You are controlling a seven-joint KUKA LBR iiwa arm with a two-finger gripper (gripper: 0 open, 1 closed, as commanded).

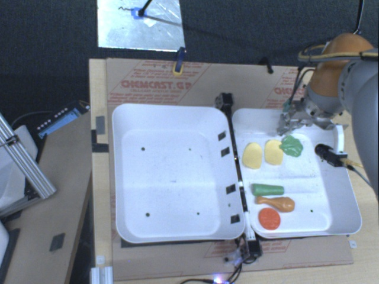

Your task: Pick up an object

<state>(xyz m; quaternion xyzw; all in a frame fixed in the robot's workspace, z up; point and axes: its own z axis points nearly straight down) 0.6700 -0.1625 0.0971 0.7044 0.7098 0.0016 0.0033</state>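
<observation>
You are looking down on a pale wooden bench (53, 176) whose top is covered by a brown cardboard sheet (160, 78) printed with red lettering, held at its far edge by a yellow clip (177, 68). Behind the bench you see a dark blue-black floor or backdrop (47, 34), with a shiny silver sheet (139, 16) lying on it and a thin dark rod crossing above. At your left, an aluminium framing bar (23, 161) slants across the bench, near a small blue device (62, 118).
</observation>
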